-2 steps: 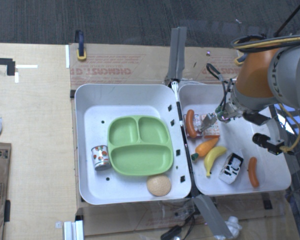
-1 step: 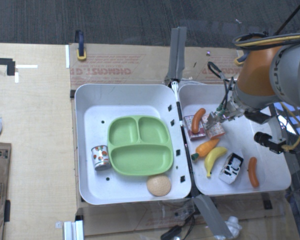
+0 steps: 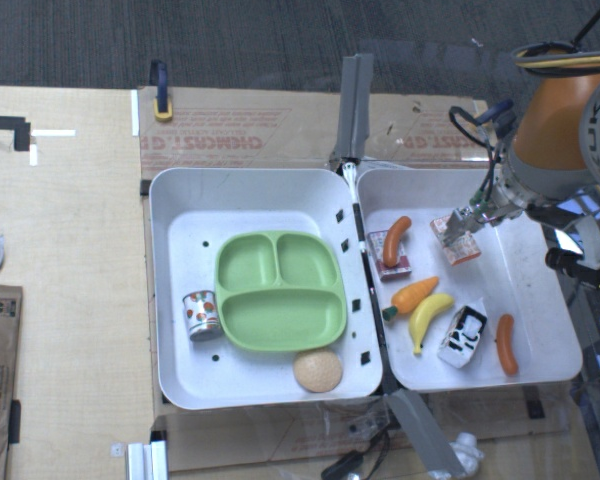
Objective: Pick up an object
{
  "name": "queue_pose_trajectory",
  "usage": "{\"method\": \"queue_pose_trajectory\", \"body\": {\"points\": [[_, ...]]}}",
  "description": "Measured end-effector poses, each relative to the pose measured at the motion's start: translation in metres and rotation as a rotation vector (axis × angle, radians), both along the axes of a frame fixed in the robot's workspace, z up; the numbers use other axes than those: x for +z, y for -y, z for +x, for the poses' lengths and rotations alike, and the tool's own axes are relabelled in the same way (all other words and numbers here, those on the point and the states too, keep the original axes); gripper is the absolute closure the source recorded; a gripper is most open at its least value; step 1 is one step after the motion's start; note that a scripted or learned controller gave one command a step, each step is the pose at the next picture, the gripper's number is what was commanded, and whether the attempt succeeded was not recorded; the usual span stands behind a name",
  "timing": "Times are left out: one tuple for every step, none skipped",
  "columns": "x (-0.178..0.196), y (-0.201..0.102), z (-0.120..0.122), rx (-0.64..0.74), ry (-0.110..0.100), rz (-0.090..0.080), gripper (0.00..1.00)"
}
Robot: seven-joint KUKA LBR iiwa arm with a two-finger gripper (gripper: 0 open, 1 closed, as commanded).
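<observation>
Though the right bin point(image 3: 540, 368) offers several candidates, the gripper point(image 3: 467, 222) sits directly over a small red-and-white packet point(image 3: 458, 246) near the bin's back edge, toward its middle, so that looks like the thing it is going for. Whether the fingers are spread or closed cannot be told, since the wrist and its cables hide them, and nothing can be seen clamped between them.

The packet looks light and flat, probably thin card or plastic that could crumple or slide on the smooth bin floor; I would pinch it across its short sides, low down, rather than press on its face.

Other options lie toward the front of the same bin. A banana point(image 3: 428, 317) and a carrot point(image 3: 414, 295) lie touching, near the left wall; both seem to be stiff toy food, rounded and rather slippery, best taken across the middle. A sausage point(image 3: 505, 343) lies alone near the front right corner, well apart from the rest. Another sausage point(image 3: 396, 240) rests on a small card by the left wall. A black-and-white carton point(image 3: 463, 335) lies just right of the banana.
</observation>
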State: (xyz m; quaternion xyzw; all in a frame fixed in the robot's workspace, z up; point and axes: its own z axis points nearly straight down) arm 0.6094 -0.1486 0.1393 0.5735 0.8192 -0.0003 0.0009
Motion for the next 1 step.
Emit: {"method": "queue_pose_trajectory", "body": {"points": [[0.0588,-0.0464,0.048,-0.244,0.0,0.0,1.0]]}}
